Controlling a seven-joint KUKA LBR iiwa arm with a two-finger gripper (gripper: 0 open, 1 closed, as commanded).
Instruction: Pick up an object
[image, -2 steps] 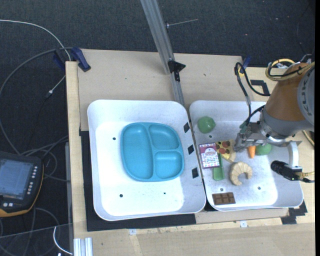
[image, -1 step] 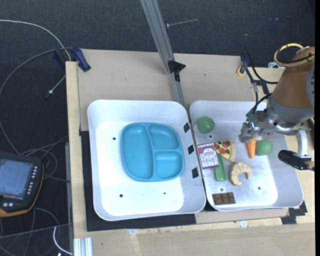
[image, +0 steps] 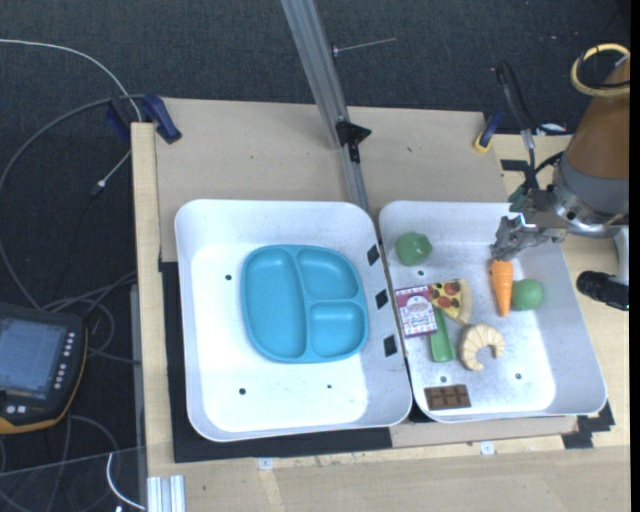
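I'm in the approach: the gripper hangs just at the carrot's twelve o'clock end; whether its jaws are parted I cannot tell. Next I'd descend squarely.

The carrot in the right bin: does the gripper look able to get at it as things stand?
Probably yes. The gripper hangs just above the carrot's top end, with nothing between them. A green ball lies close against the carrot's right side and might crowd one finger.
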